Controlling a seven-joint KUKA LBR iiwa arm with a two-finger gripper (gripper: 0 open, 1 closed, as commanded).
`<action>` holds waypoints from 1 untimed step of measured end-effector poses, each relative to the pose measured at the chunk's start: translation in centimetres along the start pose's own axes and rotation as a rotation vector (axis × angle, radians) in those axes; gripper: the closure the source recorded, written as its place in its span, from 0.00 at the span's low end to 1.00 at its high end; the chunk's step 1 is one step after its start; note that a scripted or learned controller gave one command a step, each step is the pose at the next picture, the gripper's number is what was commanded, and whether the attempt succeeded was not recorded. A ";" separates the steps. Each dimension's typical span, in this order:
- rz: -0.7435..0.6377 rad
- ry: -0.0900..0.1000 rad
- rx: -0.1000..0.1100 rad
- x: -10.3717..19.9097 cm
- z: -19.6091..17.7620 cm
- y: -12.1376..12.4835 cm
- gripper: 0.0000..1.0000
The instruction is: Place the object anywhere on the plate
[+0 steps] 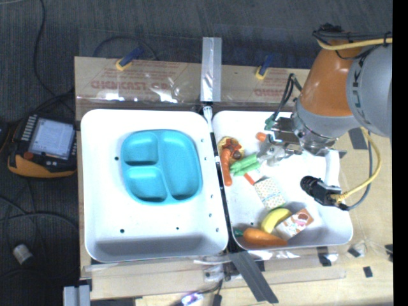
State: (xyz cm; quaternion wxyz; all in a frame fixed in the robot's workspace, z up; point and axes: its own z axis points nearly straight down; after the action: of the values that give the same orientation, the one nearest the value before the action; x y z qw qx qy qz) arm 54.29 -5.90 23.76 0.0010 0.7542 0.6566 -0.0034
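Observation:
A blue plate (159,166) with three compartments lies in the left white bin (102,234). The right bin (338,231) holds toy food. My gripper (273,153) hangs low over the upper middle of the right bin. Just left of it and a little below lies a green toy vegetable (244,165), close to its tip. I cannot tell whether they touch. The grey arm with its orange band (328,75) reaches in from the upper right.
Also in the right bin: an orange-and-brown piece (229,150) and a thin orange stick (226,171) by the left wall, a patterned white packet (269,192), a banana (275,218), a small carton (298,222), a carrot (262,237). A black cable end (317,189) hangs right.

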 end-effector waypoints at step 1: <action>-0.075 0.005 0.001 6.4 0.8 -2.5 1.00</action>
State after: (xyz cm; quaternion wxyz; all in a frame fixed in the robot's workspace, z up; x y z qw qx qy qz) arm 52.69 0.73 22.96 -0.0009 0.7292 0.6843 -0.0018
